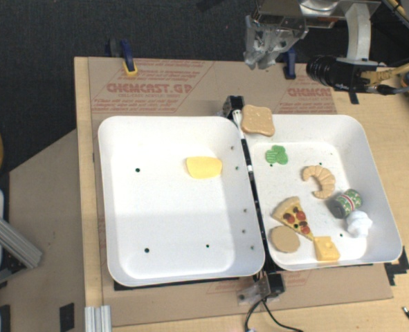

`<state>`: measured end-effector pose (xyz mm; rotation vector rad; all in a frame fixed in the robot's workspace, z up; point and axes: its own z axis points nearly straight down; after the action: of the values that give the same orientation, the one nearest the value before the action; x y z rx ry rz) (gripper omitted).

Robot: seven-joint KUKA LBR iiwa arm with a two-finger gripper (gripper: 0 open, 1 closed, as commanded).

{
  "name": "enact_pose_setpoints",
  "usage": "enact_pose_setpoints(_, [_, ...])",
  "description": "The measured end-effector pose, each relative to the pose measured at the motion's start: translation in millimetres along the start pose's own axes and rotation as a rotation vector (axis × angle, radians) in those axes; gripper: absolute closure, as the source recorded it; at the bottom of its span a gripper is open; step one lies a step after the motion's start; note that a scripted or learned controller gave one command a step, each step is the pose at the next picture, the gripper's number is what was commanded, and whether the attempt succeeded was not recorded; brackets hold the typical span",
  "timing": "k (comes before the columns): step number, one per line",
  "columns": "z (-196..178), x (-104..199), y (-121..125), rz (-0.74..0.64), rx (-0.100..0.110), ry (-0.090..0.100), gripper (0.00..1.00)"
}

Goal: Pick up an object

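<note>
End effector (263,59) hung above the tabletop (190,88) behind the bins, well clear of the toast (257,120); nothing between fingers, opening unclear, can't tell.

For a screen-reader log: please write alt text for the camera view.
A robot gripper hangs above the bench beyond two white bins. The left bin holds a yellow piece; the right bin holds toy foods including a croissant, pizza slice and green piece, with toast on its far rim.

Single fixed overhead camera, slanted down, moderately far, covering both bins (176,268).
</note>
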<state>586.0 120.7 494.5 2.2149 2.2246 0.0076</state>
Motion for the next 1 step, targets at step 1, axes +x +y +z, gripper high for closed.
enact_pose_setpoints(1, [-44.4, 18.2, -39.2, 0.001, -0.002, 0.001, 1.0])
